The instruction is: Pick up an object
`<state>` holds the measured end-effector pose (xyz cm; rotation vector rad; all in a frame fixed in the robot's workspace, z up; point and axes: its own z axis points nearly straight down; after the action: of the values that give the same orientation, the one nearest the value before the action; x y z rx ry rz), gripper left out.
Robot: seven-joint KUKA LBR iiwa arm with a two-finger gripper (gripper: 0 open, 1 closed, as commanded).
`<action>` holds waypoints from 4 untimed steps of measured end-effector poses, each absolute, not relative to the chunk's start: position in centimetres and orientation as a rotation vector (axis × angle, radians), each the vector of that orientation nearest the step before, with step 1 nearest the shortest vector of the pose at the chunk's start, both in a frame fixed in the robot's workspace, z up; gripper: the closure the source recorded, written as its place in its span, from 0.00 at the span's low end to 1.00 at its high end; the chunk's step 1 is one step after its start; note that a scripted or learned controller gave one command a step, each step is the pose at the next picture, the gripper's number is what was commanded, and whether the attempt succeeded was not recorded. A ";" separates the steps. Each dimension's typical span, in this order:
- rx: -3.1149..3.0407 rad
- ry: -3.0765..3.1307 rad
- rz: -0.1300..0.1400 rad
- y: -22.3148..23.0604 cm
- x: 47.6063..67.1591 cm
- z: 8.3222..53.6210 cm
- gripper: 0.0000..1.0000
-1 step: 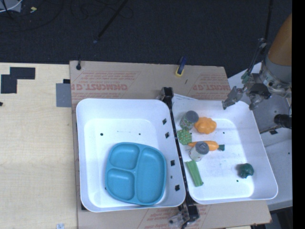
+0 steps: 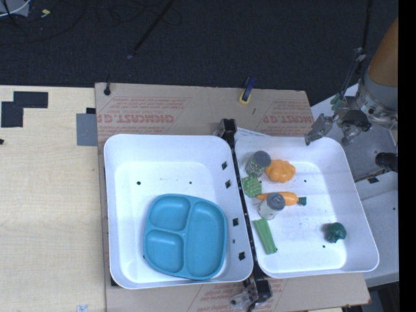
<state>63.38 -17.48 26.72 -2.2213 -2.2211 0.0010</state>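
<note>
The right bin (image 2: 354,194) holds several small items. An orange lump (image 2: 281,170) lies beside a grey-topped round piece (image 2: 260,160), with a green textured piece (image 2: 251,186) just below them. Further down are an orange carrot-like toy (image 2: 284,198), a small grey cup (image 2: 272,205) and a green stick (image 2: 264,235). A dark green object (image 2: 335,232) sits alone near the bin's right side. My gripper (image 2: 332,130) hangs above the bin's far right corner, apart from all of them. It is open with nothing between its fingers.
The left bin (image 2: 123,168) carries a blue divided plate (image 2: 185,236) in its near half. A black divider (image 2: 235,194) with clips runs between the bins. Cardboard (image 2: 169,112) lies under both bins, with a blue-and-yellow clip (image 2: 246,91) at its far edge.
</note>
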 end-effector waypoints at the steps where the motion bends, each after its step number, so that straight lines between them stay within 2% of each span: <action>1: -2.217 -2.218 0.006 -18.3 63.2 20.9 0.00; 2: -2.217 -2.220 0.004 -17.9 63.5 14.6 0.00; 3: -2.217 -2.225 -0.016 -17.3 64.0 10.1 0.00; 4: -2.212 -2.225 -0.016 -17.3 64.0 11.6 1.00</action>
<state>64.04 -17.32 11.60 -2.2119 -2.2249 -0.0159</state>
